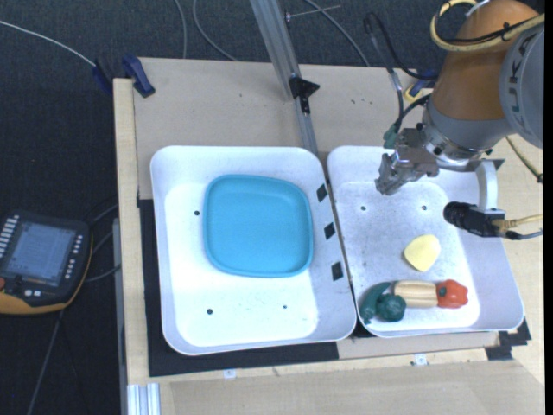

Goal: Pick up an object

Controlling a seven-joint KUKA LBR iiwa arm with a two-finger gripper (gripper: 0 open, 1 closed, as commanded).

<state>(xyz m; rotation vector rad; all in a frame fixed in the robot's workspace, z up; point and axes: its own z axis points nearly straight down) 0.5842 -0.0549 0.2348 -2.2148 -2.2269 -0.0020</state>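
So this one looked like the approach stage to me, nothing grabbed. The gripper point(390, 180) hung over the upper part of the right bin point(363, 258), over bare white floor, and nothing was between its fingers. Whether those fingers were spread or pressed together, I honestly couldn't tell; from the overhead slant they blurred into one dark grey lump under the wrist.

The stuff worth picking all sat lower in that same bin. A pale yellow piece point(422, 252) lay on its own around the middle right, apart from everything else. Down along the near wall there was a little row: a dark green lump point(382, 305) at the left, a tan stick-shaped thing point(416, 295) touching it, and a red piece point(452, 294) butted against the stick's other end. The left bin point(177, 258) just had a blue plate point(257, 225) in it, well away from the arm.

My guess for the next move: the arm would need to travel toward the near side of the bin and come down over one item. The yellow piece looked like the easy target since it had free space all round. The row of three looked trickier, packed together and right up against the bin wall, so the fingers could bump a neighbour or the rim.
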